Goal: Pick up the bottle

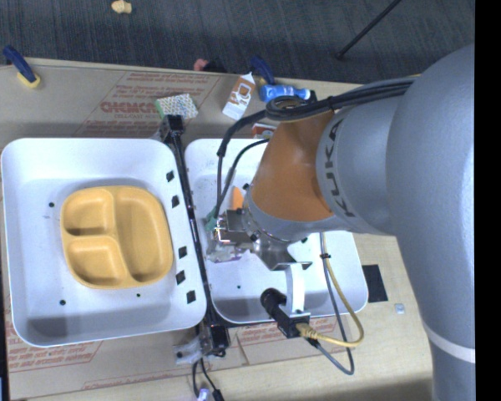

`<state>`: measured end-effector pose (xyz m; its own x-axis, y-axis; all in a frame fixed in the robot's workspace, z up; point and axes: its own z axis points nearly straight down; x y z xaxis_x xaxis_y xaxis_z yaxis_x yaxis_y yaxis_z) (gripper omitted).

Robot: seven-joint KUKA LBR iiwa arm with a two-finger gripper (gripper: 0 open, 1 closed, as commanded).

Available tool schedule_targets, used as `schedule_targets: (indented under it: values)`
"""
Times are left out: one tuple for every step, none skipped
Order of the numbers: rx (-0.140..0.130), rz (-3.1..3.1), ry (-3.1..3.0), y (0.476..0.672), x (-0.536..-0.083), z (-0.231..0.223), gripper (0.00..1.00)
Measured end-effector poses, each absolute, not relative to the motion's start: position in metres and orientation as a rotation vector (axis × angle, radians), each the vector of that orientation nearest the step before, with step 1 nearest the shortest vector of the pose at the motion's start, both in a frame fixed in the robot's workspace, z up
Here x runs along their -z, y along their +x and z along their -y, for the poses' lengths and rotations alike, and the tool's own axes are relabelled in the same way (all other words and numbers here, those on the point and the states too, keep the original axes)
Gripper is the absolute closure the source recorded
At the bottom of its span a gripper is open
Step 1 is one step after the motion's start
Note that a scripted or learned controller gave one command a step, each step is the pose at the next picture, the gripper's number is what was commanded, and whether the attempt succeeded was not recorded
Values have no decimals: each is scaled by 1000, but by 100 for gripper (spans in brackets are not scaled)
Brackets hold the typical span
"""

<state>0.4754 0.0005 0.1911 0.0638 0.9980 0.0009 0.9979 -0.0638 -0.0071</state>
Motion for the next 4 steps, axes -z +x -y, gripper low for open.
schedule_targets:
  values:
    - [-7,2459,-1944,475,-191,-22,100]
    - [-2,2534,-1856,477,-277,17,100]
    - [-6,2461,-1945,475,-191,5,100]
    - [-4,2200,-2239,476,-191,-43,100]
